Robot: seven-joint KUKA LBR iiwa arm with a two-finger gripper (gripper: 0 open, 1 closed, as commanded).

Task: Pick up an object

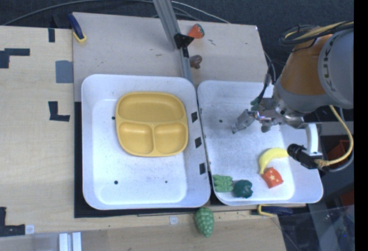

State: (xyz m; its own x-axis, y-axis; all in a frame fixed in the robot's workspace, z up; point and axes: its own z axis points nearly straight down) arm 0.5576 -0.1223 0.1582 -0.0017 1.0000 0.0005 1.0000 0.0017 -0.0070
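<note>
4 small items sit at the near end of the right bin [230, 95]: green toy [222, 182], dark green piece [243, 188], red block [272, 177], yellow banana [271, 156]. Farther in, the gripper [248, 120] hovers above bare floor, fingers spread, grasping nothing; best to centre over 1 item before descending.

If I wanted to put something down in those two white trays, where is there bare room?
The left bin has a bare strip below the yellow divided plate. The right bin is bare at its top and middle, left of the gripper. Its lower edge is crowded: banana, red piece, two green pieces.
</note>
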